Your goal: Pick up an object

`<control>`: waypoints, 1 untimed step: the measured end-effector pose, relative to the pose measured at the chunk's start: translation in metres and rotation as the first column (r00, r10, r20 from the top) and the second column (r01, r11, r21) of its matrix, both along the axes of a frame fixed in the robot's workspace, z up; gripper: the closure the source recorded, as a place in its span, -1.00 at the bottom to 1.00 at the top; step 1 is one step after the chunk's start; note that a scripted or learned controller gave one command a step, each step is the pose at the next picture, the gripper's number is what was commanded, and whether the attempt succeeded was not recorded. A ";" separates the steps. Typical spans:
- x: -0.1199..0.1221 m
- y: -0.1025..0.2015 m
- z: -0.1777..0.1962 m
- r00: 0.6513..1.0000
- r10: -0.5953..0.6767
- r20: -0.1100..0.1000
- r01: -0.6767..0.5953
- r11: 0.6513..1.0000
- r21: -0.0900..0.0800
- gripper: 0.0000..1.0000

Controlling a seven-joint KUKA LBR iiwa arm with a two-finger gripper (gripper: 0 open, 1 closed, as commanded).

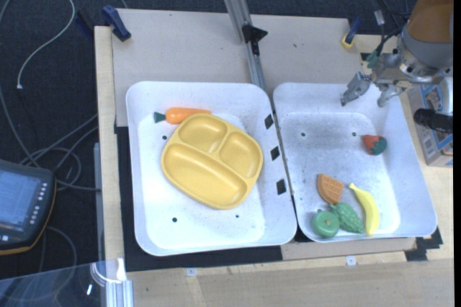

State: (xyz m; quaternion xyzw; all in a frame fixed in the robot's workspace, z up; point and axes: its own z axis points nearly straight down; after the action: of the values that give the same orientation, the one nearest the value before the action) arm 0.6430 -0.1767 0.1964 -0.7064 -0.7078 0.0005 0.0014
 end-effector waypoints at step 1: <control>0.000 0.000 0.000 1.000 0.000 0.000 0.000 1.000 0.000 -1.00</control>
State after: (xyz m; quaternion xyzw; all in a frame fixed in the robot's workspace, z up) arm 0.6429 -0.1768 0.1965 -0.7065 -0.7077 0.0007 0.0013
